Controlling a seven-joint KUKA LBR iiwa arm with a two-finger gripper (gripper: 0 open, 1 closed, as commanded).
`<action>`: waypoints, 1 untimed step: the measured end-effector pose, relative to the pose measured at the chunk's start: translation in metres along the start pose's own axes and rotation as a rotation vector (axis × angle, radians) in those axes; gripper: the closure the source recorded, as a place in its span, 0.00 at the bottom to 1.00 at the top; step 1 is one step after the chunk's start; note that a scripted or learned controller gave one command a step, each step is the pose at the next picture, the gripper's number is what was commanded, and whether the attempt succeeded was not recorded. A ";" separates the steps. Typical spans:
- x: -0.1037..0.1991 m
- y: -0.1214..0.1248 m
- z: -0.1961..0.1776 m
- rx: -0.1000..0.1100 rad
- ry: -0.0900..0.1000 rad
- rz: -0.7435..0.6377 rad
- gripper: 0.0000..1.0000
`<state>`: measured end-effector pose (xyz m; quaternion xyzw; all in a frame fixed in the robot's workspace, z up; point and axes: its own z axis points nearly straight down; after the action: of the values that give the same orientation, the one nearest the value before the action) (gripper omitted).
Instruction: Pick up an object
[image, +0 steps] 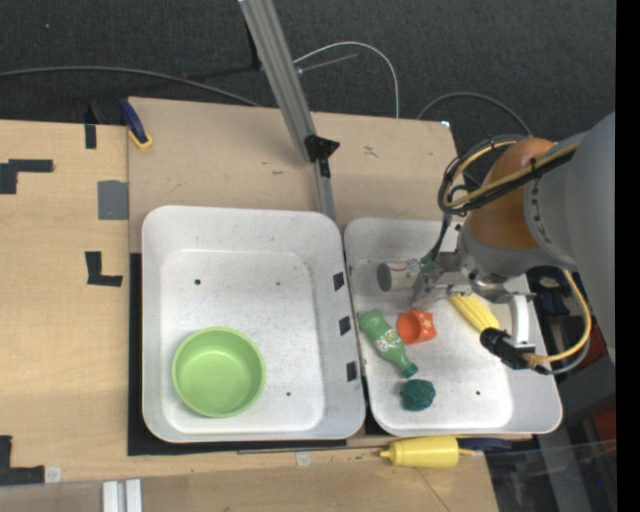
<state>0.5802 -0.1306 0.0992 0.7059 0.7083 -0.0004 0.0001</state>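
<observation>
The right bin (520, 410) holds several small objects. A green bottle (386, 342) lies near its left wall, with an orange block (417, 327) just to its right. Near the front sits a dark green lump (418, 394). A yellow corn-like piece (473, 311) lies at the right, partly under the wrist. A small grey cylinder (384, 275) lies on its side toward the back. My gripper (427, 281) is low in this bin, just right of the grey cylinder and just behind the orange block. I see nothing held.
The left bin (180, 240) holds a light green bowl (218, 372) in its front left corner. A yellow bottle (425, 452) lies on the bench in front of the right bin. A grey pole (290, 90) slants up behind the bins.
</observation>
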 end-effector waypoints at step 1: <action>0.001 0.003 -0.063 -0.005 0.000 0.002 1.00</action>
<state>0.5836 -0.1299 0.1623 0.7065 0.7077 0.0013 0.0021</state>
